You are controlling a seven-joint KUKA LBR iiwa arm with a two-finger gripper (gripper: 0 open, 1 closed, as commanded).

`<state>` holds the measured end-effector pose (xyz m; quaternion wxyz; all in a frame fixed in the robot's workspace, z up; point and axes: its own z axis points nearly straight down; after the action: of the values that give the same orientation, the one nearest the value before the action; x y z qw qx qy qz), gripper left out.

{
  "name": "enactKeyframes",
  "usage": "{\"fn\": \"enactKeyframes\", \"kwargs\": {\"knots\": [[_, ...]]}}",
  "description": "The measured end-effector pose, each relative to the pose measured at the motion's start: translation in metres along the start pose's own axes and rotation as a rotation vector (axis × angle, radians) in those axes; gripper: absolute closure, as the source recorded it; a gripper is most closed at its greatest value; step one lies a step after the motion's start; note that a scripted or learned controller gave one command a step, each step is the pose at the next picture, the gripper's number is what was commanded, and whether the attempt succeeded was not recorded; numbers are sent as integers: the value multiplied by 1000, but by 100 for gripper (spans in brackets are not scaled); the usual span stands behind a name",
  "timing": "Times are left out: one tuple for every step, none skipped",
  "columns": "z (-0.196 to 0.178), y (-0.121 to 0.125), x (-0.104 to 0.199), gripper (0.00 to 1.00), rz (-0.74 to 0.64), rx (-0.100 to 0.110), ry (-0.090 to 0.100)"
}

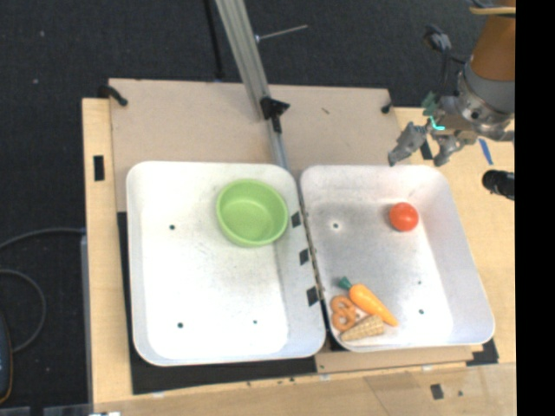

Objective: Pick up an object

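Approach step: end effector point(423, 148) spread open, holding nothing, upper right; next descend onto red ball point(403, 217).

Grey arm point(490, 76), orange band, dark 2-fingered claw point(425, 148).

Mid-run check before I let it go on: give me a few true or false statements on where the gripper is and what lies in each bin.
1. The green bowl sits in the left bin. True.
2. The gripper is down inside the left bin. False: it hangs over the far rim of the right bin.
3. The red ball lies in the right bin. True.
4. The carrot rests inside the green bowl. False: it lies at the right bin's near edge beside a pretzel.
5. The gripper holds the red ball. False: the ball lies on the bin floor, apart from it.
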<state>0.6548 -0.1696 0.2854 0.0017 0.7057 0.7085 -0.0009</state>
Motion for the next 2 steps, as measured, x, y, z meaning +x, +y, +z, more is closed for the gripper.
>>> {"fn": "enactKeyframes", "kwargs": {"knots": [[40,4,-4,0,3,0,-1],[79,1,-7,0,4,0,0]]}}
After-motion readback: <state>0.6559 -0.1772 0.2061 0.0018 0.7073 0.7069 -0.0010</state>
